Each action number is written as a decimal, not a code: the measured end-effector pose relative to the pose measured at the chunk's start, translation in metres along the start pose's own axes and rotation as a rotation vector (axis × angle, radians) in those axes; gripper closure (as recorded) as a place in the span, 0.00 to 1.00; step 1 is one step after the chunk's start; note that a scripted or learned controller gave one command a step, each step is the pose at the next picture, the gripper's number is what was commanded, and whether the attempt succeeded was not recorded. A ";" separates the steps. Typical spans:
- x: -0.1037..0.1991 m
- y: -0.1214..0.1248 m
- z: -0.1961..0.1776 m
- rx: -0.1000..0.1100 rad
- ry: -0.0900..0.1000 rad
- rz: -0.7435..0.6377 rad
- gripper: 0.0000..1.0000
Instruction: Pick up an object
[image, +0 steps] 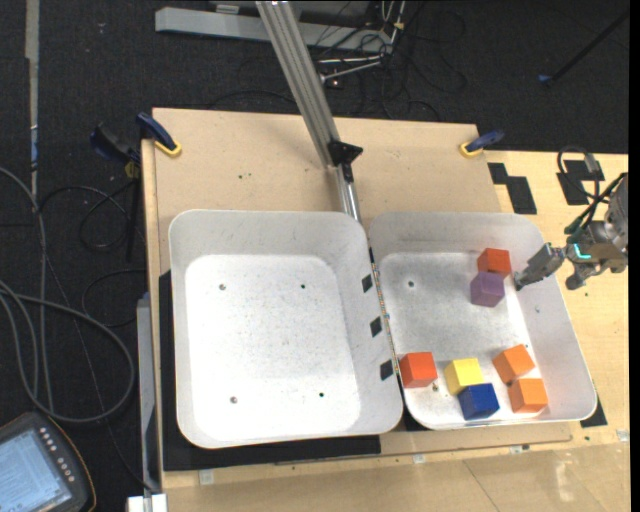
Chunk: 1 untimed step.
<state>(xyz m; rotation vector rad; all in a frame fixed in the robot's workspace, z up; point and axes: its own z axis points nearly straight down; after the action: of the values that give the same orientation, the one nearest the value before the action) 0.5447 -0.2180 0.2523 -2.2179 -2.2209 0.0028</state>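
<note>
The right bin (440, 258) holds several small cubes. An orange cube (493, 262) and a purple cube (487, 289) sit together near its far right side. Along the front lie an orange cube (418, 368), a yellow cube (463, 375), a blue cube (479, 400) and two more orange cubes (514, 362) (528, 395). My gripper (555, 274) hovers over the bin's right rim, just right of the orange and purple pair. It is open, with nothing between its fingers.
The left bin (200, 240) stands beside the right one on the wooden bench. A slanted metal pole (305, 85) comes down to the bins' shared far edge. Clamps (160, 135) (480, 143) grip the bench's far corners.
</note>
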 end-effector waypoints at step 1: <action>0.000 0.001 -0.002 -0.003 -0.001 -0.001 0.00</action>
<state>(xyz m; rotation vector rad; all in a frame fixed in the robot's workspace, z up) 0.5455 -0.2179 0.2542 -2.2192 -2.2242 0.0002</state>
